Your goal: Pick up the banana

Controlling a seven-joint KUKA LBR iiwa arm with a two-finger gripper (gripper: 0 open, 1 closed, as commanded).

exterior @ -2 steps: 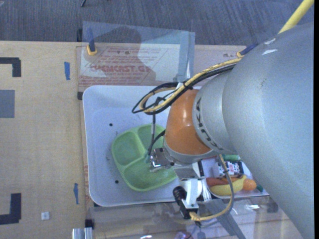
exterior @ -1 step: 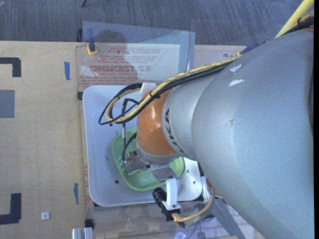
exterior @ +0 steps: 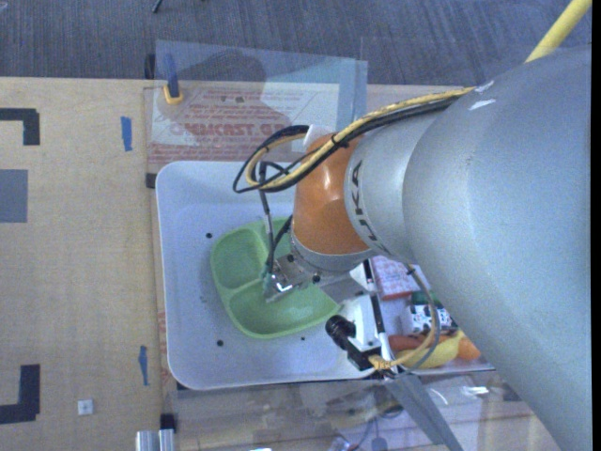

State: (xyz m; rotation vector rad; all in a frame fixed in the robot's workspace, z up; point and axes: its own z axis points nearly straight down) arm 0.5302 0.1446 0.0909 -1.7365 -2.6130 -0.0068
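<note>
So the big grey arm with the orange band (exterior: 324, 200) comes in from the right and covers most of that side of the shot. Its wrist hangs over the shallow white bin (exterior: 183, 252), and the metal gripper (exterior: 279, 285) sits right above the green divided plastic dish (exterior: 246, 285), about on the ridge between its two compartments. Can't tell how the jaws stand, the wrist blocks them from this angle, and nothing is visibly held.

The yellow banana (exterior: 453, 350) is well off to the gripper's right, down near the bin's lower edge. Only a small yellow bit of it peeks out from under the arm, just beside an orange-red thing (exterior: 408, 342) I can't identify, and a small printed box with red and white on it (exterior: 390, 275) sits a bit above those. A black part on the arm (exterior: 343, 334) and a yellow-and-black cable (exterior: 376, 120) hang between the dish and the banana.

Room-wise: the left part of the bin around the dish is bare white floor, with the dish near the middle. The banana end is crowded and close to the lower rim. Left of the bin is plain wooden bench top (exterior: 75, 252) with blue tape marks (exterior: 126, 132).
</note>
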